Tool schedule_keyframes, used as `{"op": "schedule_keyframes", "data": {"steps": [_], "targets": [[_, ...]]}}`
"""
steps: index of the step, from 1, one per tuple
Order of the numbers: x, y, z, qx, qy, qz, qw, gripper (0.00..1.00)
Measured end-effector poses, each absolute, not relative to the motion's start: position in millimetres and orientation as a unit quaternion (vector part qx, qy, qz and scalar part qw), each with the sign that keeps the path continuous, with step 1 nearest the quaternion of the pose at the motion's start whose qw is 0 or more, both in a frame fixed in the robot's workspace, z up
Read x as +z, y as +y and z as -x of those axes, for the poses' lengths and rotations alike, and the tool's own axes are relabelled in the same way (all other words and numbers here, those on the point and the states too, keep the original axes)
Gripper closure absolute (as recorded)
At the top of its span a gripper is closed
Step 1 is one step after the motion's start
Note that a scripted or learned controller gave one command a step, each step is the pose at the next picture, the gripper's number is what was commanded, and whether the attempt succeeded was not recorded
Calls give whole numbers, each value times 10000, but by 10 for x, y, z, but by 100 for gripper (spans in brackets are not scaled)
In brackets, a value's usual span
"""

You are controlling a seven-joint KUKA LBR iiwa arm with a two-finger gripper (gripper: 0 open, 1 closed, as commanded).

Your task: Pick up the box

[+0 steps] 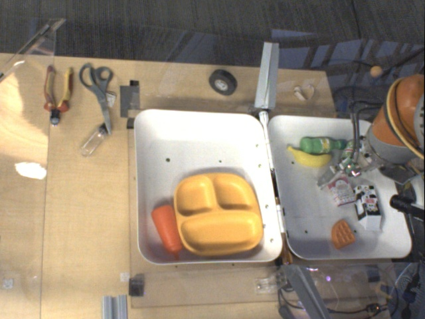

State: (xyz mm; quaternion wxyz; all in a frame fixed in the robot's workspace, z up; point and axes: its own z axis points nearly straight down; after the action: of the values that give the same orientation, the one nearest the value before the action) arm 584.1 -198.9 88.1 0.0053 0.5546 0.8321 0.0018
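Box (368,203) found lying in the right bin (312,244), toward its right side, small, black and white, flat on the floor. Not lifted; not between any fingers. Gripper (350,161) seen low over the same bin, up and left of the box, close to a bottle (320,143), a banana (309,156) and a crumpled packet (340,191). Open or shut: cannot tell, tip lost in glare and clutter. Orange waffle (342,233) noted just below-left of the box, apart from it. Left bin (199,128) carries a yellow tray (217,212) and an orange cup (166,229); irrelevant. Judged: pick not achieved; approach, closure and lift all outstanding.
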Motion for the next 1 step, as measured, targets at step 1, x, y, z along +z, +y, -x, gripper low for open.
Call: {"op": "schedule_keyframes", "data": {"steps": [1], "targets": [[1011,-1982,-5876,35,8329,-5533,103,100]]}}
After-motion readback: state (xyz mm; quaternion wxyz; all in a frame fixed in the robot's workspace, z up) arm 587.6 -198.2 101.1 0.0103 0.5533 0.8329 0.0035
